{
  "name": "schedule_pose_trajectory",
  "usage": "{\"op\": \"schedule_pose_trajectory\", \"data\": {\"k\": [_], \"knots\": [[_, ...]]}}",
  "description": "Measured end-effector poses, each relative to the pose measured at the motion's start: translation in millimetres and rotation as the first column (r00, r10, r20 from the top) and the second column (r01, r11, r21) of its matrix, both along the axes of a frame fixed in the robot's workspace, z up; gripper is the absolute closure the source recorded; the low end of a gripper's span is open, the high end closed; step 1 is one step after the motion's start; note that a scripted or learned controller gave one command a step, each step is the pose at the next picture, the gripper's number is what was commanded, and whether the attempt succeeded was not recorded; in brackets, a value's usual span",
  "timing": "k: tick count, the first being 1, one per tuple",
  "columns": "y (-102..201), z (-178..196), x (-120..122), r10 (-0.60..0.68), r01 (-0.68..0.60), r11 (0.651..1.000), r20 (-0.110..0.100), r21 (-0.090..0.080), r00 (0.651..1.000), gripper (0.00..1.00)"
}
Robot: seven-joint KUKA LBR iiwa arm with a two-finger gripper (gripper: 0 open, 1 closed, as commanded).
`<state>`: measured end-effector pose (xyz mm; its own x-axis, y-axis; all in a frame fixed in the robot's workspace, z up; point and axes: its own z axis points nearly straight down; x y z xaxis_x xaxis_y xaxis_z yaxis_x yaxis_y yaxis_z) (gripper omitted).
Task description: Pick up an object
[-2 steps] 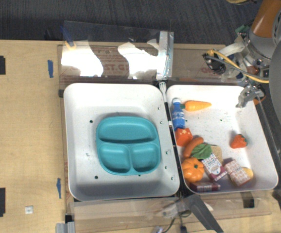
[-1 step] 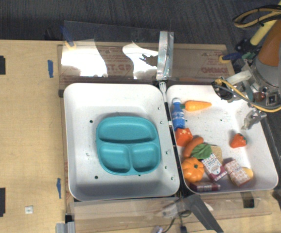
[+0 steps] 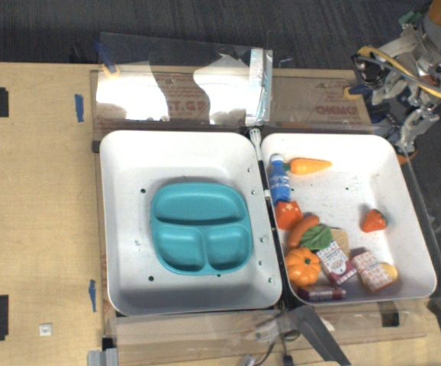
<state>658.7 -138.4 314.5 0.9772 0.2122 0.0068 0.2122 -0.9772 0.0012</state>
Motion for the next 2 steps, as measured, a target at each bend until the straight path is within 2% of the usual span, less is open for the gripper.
{"op": "schedule_pose_trajectory", "data": {"k": [1,2], "knots": [[26.1,-124.9,-71.0,0.081,-0.081,0.997,-0.018,0.003,0.997,0.00],[-19.5,-50.9,-21.0,-0.012,0.012,1.000,-0.004,0.000,1.000,0.00]]}}
